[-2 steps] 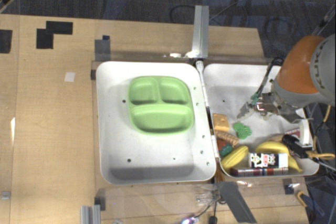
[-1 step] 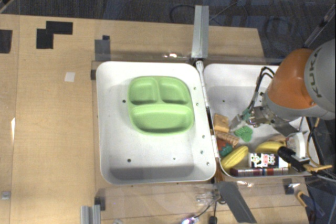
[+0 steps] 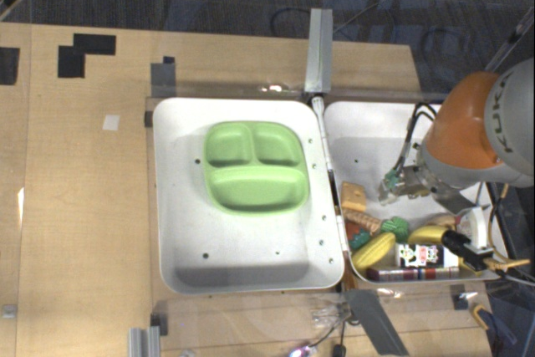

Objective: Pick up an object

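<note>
- Nearest the camera, the front edge of the right bin [image 3: 368, 125] collects a heap of small things, probably slid there by the slope of its floor; a dark marker-like stick [image 3: 411, 272] lies along the front wall, a printed black-and-white box [image 3: 418, 254] rests just behind it, and a yellow banana [image 3: 374, 249] leans beside them;
- a green toy vegetable [image 3: 394, 226], a second yellow piece [image 3: 432, 234] and a tan wedge [image 3: 354, 198] sit just behind, crowded and touching, so any of them could serve as the object to pick;
- the gripper [image 3: 399, 181] hangs low over that heap, just behind the green toy; nothing visible between its fingers, and their spread I cannot tell;
- the left bin [image 3: 175, 188] holds one green divided tray [image 3: 253, 165], flat and central, well apart from the arm's reach.
</note>
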You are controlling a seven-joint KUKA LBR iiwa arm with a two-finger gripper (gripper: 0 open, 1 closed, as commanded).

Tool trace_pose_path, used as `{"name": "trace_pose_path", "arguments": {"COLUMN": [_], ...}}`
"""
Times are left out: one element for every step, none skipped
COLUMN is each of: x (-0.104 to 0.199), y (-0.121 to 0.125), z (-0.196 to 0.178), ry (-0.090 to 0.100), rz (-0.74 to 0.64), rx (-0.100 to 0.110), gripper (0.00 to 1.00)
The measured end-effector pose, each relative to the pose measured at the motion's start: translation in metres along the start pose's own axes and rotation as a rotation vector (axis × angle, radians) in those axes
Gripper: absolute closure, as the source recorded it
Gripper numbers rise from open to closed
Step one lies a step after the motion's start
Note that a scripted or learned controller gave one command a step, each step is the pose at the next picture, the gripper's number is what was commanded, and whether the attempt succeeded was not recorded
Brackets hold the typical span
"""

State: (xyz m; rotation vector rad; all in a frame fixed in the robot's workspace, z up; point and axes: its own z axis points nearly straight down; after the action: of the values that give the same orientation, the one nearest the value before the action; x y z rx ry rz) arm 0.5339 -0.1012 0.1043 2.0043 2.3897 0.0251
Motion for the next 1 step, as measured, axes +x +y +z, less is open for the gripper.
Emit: {"name": "trace_pose_path", "arguments": {"x": [-0.0129], "y": [-0.0215], "z": [-0.0960], "ry": [0.006], "rz": [-0.099], "rx": [0.019], "gripper": [1.00]}}
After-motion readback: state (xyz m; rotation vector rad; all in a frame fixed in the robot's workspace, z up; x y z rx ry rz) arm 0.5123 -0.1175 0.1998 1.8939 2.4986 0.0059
